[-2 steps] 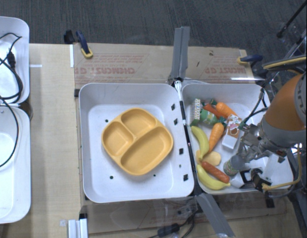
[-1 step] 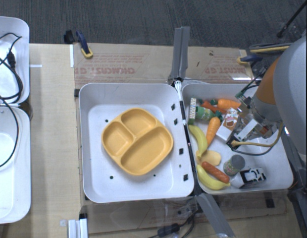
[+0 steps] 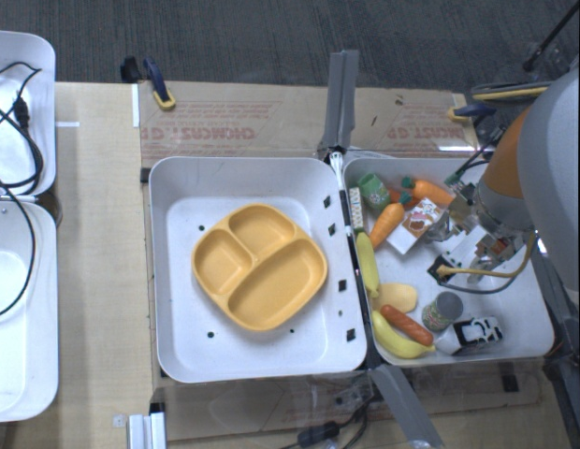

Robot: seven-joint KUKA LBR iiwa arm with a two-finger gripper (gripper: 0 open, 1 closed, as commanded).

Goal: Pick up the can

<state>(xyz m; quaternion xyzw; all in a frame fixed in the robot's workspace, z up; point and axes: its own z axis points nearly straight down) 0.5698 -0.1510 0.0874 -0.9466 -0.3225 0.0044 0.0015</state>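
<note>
Can (image 3: 442,311) label-unreadable in right bin (image 3: 538,340), below tool (image 3: 451,267), finger state impossible to tell.

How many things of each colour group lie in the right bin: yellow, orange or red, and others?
Yellow: 3, two bananas and a potato-like piece
Orange or red: 3, two carrots, a sausage
Others: 4, can, green item, white packet, black-and-white item
Total: 10

Dark grey carpeted floor (image 3: 271,17) runs along the top of the view. The worktop (image 3: 94,251) is pale wood, partly covered by flattened brown cardboard (image 3: 234,120) bearing printed lettering. A blue and yellow clamp (image 3: 157,82) grips its far edge. Lighting is even, without hard shadows.
</note>
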